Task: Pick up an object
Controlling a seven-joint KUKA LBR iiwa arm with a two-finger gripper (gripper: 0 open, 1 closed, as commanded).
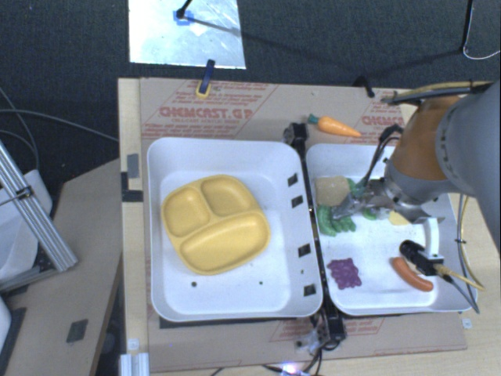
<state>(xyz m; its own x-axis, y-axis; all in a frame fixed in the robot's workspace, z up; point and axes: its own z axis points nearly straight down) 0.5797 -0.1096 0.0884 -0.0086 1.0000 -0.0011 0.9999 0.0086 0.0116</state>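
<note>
Hanging low over the white bin (368,302) nearer the arm's side of the camera view, the fingers (347,207) sit right above a green leafy piece (333,225), which lies just beside and below them, a shade toward the other bin, so close that tips and leaf may already be touching, though that cannot be settled from this slant; nor can it be told whether the fingers stand apart or together. The green leafy piece looks the likeliest thing to pick up, being the nearest, and its long axis runs roughly across the view, from the divider side toward the arm, so a short drop with a closing across its narrow width is probably what the next move calls for. Just beyond the fingers, away from the camera, rests a pale beige lump (330,188); well apart on the camera side lie a purple cluster (343,272) and an orange-red sausage (412,276). A carrot (338,126) lies out on the counter (235,108), and a yellow divided plate (215,224) sits in the far bin (168,157), both well away
</note>
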